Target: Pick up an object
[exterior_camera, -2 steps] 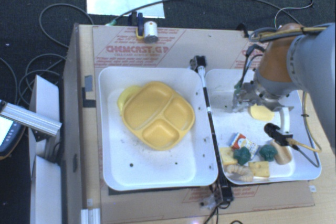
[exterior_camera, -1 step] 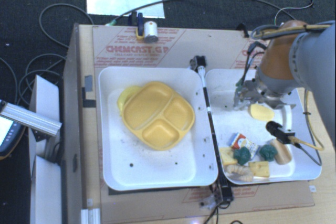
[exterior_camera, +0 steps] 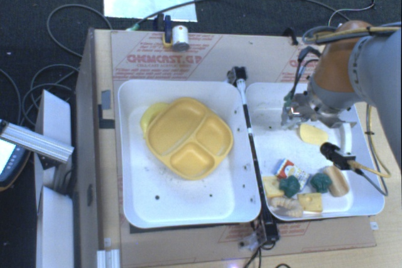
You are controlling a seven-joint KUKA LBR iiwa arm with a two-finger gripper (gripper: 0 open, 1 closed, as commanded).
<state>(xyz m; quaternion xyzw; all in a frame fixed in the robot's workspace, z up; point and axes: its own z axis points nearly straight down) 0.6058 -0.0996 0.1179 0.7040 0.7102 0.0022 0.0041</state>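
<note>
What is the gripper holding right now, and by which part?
Cannot be told. The gripper sits low in the right bin, apart from the pale yellow piece beside it; no object shows in it.

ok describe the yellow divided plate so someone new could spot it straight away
Find the left white bin of the two side by side. The yellow divided plate fills its middle, a rounded tray with three compartments lying partly over a paler yellow dish. It is much larger than the small toy food pieces in the right bin.
</note>
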